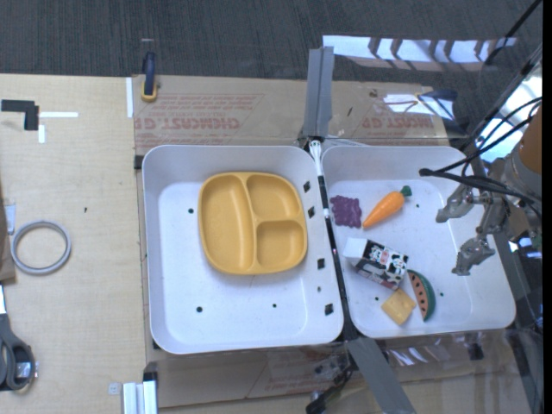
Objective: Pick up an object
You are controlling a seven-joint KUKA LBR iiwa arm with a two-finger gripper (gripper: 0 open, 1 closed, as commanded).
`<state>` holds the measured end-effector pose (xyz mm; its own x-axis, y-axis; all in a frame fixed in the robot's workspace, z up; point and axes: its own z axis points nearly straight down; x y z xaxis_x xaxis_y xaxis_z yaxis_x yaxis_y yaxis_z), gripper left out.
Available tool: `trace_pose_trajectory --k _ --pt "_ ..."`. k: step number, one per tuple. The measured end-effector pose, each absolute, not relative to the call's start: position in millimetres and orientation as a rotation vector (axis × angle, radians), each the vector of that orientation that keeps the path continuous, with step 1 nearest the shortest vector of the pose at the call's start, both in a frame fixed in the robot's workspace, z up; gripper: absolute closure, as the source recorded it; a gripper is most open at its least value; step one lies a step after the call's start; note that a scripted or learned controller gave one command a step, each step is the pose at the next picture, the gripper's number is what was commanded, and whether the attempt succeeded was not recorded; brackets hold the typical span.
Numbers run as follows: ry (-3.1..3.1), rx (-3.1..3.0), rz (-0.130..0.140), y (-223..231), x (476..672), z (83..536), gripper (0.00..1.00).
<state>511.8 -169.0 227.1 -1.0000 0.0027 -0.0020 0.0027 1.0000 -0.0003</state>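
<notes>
The right bin (483, 313) holds an orange carrot (383, 210), a purple grape bunch (346, 210), a black-and-white milk carton (379, 263), a yellow cheese wedge (398, 307) and a watermelon slice (422, 293). My gripper (461, 235) hovers over the right side of that bin, to the right of all the objects. Its two metal fingers (452, 207) stand apart, open, with nothing between them.
The left bin (172, 309) holds a yellow divided plate (253, 222). A grey divider post (317, 93) rises between the bins at the back. On the bench to the left lie a grey tape ring (38, 247) and scissors (15, 360).
</notes>
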Motion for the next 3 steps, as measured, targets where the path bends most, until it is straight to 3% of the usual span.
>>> trace_pose_trajectory --k 1,2,3 --pt "3.137 -0.007 -0.002 -175.6 505.1 284.8 0.00" --pt "3.056 0.728 -0.001 -176.6 500.9 197.8 0.00" --pt "2.924 1.147 -0.002 -161.3 533.5 156.9 0.00"
